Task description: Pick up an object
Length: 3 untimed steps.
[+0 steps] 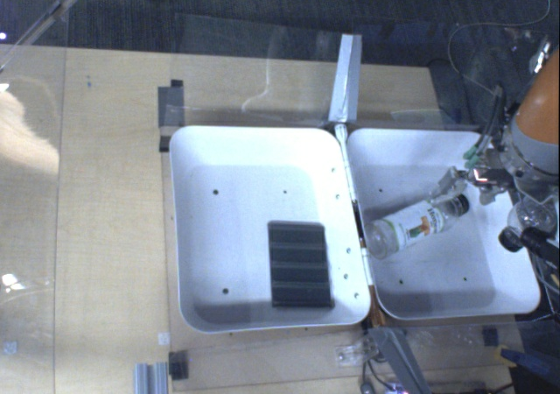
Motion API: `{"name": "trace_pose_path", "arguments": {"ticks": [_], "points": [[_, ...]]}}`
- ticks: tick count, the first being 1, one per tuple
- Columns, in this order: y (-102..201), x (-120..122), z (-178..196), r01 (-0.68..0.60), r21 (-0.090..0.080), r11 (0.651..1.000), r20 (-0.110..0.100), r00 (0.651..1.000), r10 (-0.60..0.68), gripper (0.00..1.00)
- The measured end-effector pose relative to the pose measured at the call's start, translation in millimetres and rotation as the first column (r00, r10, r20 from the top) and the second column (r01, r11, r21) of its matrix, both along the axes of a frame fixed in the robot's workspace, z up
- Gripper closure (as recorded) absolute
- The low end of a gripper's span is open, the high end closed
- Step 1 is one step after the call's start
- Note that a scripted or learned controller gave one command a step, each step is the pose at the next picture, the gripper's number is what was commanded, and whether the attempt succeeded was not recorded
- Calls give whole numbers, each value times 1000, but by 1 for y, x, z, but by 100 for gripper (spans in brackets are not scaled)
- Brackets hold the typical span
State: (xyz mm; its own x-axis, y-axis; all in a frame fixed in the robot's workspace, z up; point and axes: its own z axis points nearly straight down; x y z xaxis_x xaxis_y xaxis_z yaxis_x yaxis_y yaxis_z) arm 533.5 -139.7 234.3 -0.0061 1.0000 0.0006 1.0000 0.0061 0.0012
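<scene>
1. Clear bottle (411, 229) lies on its side in the right bin (455, 296), tilted, base toward the centre divider between the bins and dark cap end up and to the right. A label band with an orange mark is visible mid-body.
2. Hand (477, 178) sits just beyond the bottle's cap end, up and to the right of it, very close to the cap. Whether it touches the bottle is unclear.
3. Hand state: cannot tell. The wrist hardware and glare hide the working end, so open or closed cannot be read, and nothing shows the bottle as held.
4. Arm (538, 121), grey with orange band, enters from beyond the bottle's cap end, over the right bin's far corner.
5. Left of the bottle, across the divider, the left bin (201, 208) holds a dark ribbed block (299, 264), well apart from the bottle.
6. Both bins rest on the pale wooden worktop (96, 252).
7. Judged risks: a smooth round bottle can roll or slip out of a closing pinch. A grasp near the cap leaves the heavy base hanging, so it may pivot and drop on lift. An off-centre approach could push the bottle toward the divider wall instead.
</scene>
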Motion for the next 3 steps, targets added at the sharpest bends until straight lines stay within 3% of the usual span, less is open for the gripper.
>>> {"name": "trace_pose_path", "arguments": {"ticks": [1,2,3], "points": [[54,40,-140,-187,-1,982,4,982,187,0],[-16,-19,-144,-327,-8,945,12,945,327,0],[-22,-16,-145,-240,-2,971,13,971,240,0]]}}
